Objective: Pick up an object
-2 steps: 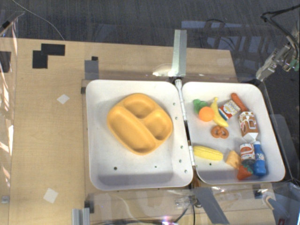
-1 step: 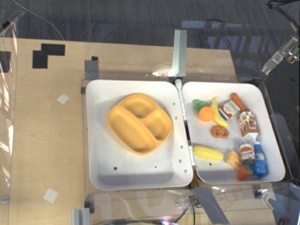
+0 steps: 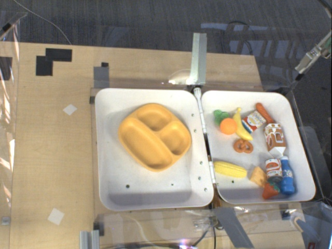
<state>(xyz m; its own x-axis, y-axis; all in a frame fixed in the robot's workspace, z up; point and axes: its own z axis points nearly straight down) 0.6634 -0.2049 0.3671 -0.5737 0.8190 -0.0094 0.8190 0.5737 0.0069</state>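
**Toy food waits, arm off at two o'clock**

The corn cob (image 3: 230, 169) lies at six o'clock in the right bin (image 3: 295, 119), long axis running nine to three, toys clustered beyond it. The gripper (image 3: 307, 63) hangs outside the bin's two-o'clock corner; its grasp state cannot be told. The yellow divided plate (image 3: 154, 135) sits left.

Left white bin (image 3: 106, 154) and right white bin (image 3: 300, 139) sit touching on a wooden bench (image 3: 52, 154) -- metal post (image 3: 198, 58) just behind their seam, black tape patches (image 3: 52, 60) far-left.
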